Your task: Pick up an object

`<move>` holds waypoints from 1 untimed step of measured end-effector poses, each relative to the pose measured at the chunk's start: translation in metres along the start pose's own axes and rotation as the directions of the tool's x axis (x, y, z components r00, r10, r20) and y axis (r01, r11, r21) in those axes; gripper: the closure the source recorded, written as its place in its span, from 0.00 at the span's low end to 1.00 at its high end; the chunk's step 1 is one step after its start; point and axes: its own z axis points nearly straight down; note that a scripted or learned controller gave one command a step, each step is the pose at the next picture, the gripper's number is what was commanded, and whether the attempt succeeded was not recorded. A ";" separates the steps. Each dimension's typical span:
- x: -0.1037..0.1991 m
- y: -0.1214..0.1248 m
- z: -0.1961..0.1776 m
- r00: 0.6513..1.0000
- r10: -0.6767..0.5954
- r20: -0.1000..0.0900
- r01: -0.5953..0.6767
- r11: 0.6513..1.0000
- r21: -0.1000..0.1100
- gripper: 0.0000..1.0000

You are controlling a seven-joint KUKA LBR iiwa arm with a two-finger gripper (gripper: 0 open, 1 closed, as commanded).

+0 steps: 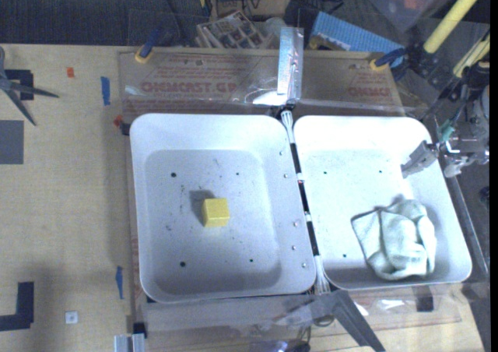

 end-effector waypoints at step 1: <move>-0.029 0.066 0.122 0.996 0.084 0.001 -0.084 0.996 0.000 0.00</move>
